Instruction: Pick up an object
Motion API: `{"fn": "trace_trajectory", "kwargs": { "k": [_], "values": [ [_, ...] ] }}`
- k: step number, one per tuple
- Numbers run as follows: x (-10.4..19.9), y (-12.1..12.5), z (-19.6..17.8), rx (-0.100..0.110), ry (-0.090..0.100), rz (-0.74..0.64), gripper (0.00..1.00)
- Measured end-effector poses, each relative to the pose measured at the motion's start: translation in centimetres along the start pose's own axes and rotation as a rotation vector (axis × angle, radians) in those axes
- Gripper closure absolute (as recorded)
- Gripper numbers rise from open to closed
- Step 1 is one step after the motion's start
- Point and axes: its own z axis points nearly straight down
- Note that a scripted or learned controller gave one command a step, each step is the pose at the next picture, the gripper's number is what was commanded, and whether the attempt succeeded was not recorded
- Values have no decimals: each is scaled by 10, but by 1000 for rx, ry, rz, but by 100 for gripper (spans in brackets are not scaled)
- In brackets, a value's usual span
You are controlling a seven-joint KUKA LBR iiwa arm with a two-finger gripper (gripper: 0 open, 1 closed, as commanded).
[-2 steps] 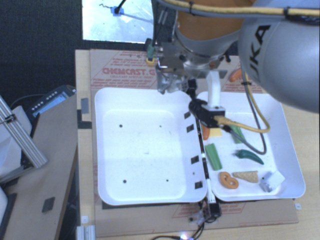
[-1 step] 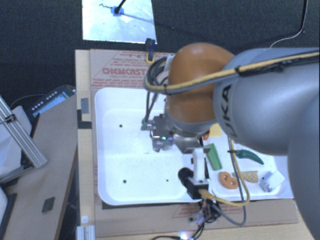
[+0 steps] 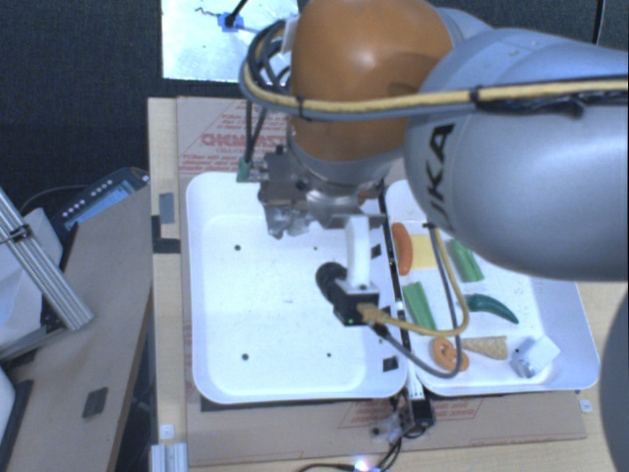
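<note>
My gripper hangs over the back part of the left white bin, below the big orange wrist band. Nothing shows in its grasp. The objects lie in the right bin: an orange carrot-like piece, a yellow slab, a green strip, a second green strip, a dark green pepper, an orange ring, a tan cone and a small white-grey piece. The arm covers the back of the right bin.
The bins rest on a cardboard sheet. A grey device and a metal rail lie to the left of the bench. A pale panel lies behind the bins.
</note>
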Motion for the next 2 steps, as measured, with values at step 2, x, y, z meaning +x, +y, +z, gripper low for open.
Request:
{"fn": "trace_trajectory", "kwargs": {
  "k": [2],
  "values": [
    [0, -32, 157, 22, -10, 7, 100]
  ]
}}
